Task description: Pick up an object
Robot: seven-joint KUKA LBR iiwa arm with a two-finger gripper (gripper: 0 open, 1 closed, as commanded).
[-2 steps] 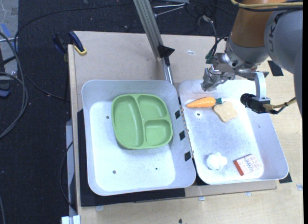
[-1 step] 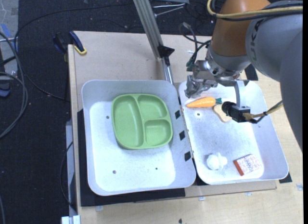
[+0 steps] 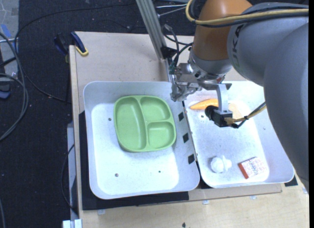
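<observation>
The grey arm [image 3: 267, 40] comes in from the right, taking up the upper right of the view. It bends down past its orange band [image 3: 221, 9] to a wrist that hangs over the far end of the strip where the two bins meet.

The pale wooden counter [image 3: 117, 58] carries the left bin [image 3: 98, 173] and the right bin [image 3: 230, 141] side by side, their inner rims touching.

A green divided plate [image 3: 144, 123] lies flat in the far half of the left bin, close to the inner wall.

The tool [image 3: 177, 93] points down at the far inner corner of the left bin, just beyond the plate's far right edge. Whether it is released or clenched cannot be told from this angle, and nothing can be seen gripped in it.

In the right bin, an orange piece [image 3: 200, 105] lies near the far wall, just beside the tool. A red and white packet [image 3: 252, 167] sits at the near right corner. A small white lump [image 3: 220, 163] rests just left of the packet.
</observation>
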